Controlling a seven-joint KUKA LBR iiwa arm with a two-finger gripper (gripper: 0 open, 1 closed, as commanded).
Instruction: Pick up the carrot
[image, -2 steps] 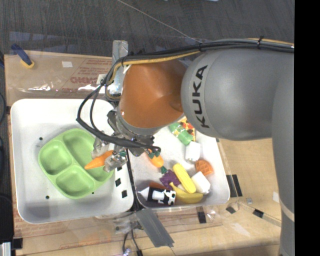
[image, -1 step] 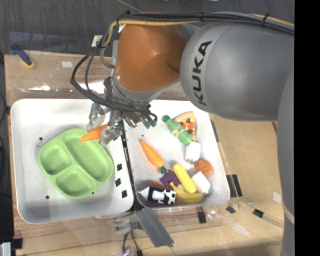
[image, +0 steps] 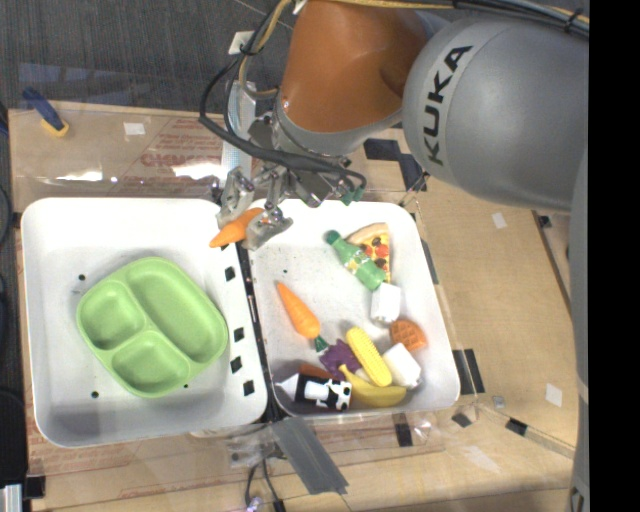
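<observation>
From the camera view, the gripper (image: 250, 213) hangs over the divider where the two bins meet, at about twelve o'clock from the seam's midpoint. Between its fingers (image: 266, 224) sits a carrot (image: 231, 230) — orange, lying nearly level, its tip pointing toward nine o'clock over the left bin (image: 50, 300). The fingers are closed narrowly on its thicker end, so most of the carrot sticks out unsupported.

A second carrot (image: 298, 309) lies loose on the floor of the right bin (image: 432, 290), at about five o'clock from the gripper and well apart from it. At three o'clock from that one lie a green bottle (image: 355, 258) and a pizza slice (image: 374, 246); at five o'clock a corn cob (image: 368, 356), a banana (image: 375, 393) and other toy food crowd together. A green divided plate (image: 150, 324) rests in the left bin, at about seven o'clock from the gripper.

The risk, as I judge it, is the off-centre hold — pinched near one end, the carrot could pivot or slide out on a quick move and drop onto the divider or into either bin.
</observation>
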